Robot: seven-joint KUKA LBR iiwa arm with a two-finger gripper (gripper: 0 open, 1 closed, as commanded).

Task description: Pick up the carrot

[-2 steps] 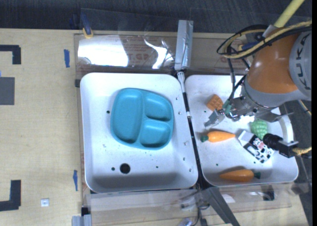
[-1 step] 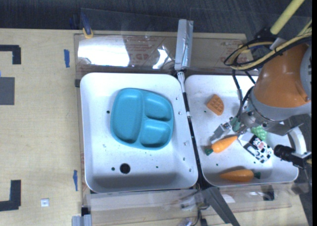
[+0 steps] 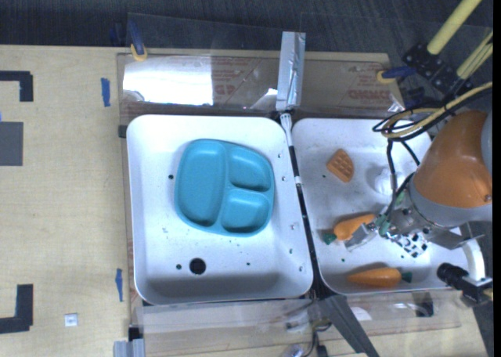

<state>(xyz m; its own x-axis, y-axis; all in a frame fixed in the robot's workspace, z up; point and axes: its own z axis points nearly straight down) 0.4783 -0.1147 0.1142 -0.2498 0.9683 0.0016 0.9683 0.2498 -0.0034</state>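
Plywood surface (image 3: 55, 214) runs along the left, marked with black corner tapes and small blue tape strips. On it sit two shallow white bins side by side. The left bin (image 3: 156, 261) holds a blue divided plate (image 3: 223, 185) with three compartments, and a small dark round spot shows near its near-left corner. Behind the bins stands a clear plastic wall backed by cardboard with reddish printing, too faint to read.

The right bin (image 3: 313, 144) holds a tan waffle-textured piece (image 3: 340, 165) toward its far side. Nearer lie two orange, carrot-like pieces. One carrot (image 3: 347, 228), short and orange with a darker tip at its left end, lies mid-bin, and the tool (image 3: 366, 234) is right at its right end; whether the tool is spread or closed, or has any grip on it, cannot be told from here. The second orange piece (image 3: 376, 275), longer with a green stub at its right end, lies close to the near wall, apart from the tool. The arm's orange band (image 3: 458, 164) hangs over the bin's right side, with cables trailing behind.
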